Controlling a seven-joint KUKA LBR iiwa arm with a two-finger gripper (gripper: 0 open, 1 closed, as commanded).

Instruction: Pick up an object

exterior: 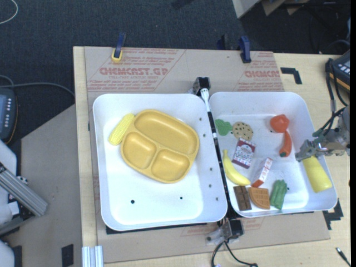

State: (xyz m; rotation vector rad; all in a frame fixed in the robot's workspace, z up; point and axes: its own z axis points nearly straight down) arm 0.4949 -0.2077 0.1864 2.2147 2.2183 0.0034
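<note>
waffle (259, 198) front | yellow block (317, 174) just below fingers (309, 150)

The arm is cut off by the right edge, so little beyond the gripper (312, 149) shows, and its fingertips blur into the right bin's rim (309, 111), too small to read. The gripper's metal hides the upper end of the yellow cylinder (318, 176). The print on the small red-and-white packet (243, 153) is too fine to make out. The waffle piece (259, 198) overlaps one edge of the brown bar (241, 197).
</note>
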